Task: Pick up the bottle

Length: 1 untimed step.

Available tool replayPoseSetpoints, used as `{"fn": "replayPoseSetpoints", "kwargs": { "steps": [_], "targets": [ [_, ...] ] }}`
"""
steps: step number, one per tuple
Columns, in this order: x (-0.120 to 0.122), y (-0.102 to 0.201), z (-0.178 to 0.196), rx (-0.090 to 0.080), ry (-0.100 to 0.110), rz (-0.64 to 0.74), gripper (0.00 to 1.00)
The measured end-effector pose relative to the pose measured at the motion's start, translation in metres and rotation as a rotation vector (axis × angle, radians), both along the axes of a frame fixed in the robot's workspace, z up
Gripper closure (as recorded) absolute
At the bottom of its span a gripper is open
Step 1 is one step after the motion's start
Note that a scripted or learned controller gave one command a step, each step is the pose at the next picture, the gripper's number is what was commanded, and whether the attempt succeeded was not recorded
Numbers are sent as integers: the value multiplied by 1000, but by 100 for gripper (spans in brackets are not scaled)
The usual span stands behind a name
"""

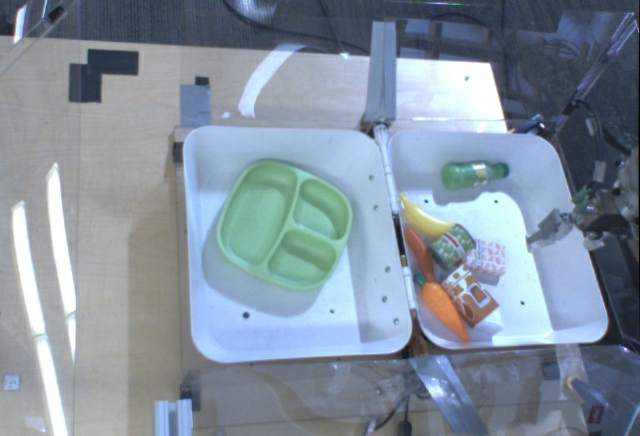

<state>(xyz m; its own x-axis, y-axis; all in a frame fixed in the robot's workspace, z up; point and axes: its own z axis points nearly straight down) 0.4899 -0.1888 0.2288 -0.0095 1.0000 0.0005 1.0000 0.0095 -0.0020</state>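
You would have seen the jaws (548, 227) hanging over the right bin's (575, 324) right edge, the arm reaching in from the table's right; whether they were spread cannot be told. The green bottle (474, 173) lay on its side near that bin's far wall, well apart from them.

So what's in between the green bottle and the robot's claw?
Just bare white bin floor. In the camera view nothing lies between the green bottle and the gripper.
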Motion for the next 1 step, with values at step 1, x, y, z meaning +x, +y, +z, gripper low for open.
{"fn": "replayPoseSetpoints", "kwargs": {
  "steps": [1],
  "targets": [
    [66,-16,-43,0,0,-20,0]
  ]
}}
